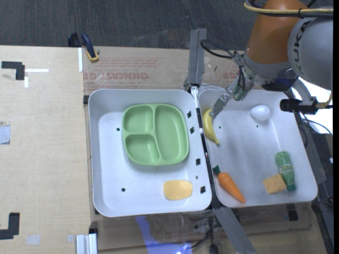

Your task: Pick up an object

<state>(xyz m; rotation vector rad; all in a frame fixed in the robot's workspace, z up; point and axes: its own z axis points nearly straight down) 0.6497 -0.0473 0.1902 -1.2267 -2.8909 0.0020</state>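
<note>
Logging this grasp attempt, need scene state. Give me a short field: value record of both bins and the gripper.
left bin: green three-compartment plastic plate in the middle; flat yellow oval piece near the front edge
right bin: yellow banana by the dividing wall; orange carrot front left; green bottle and tan cheese-like block front right; white rounded object at the back
gripper: low over the right bin's back left, tip just above the banana
grasp: nothing visibly held
</note>
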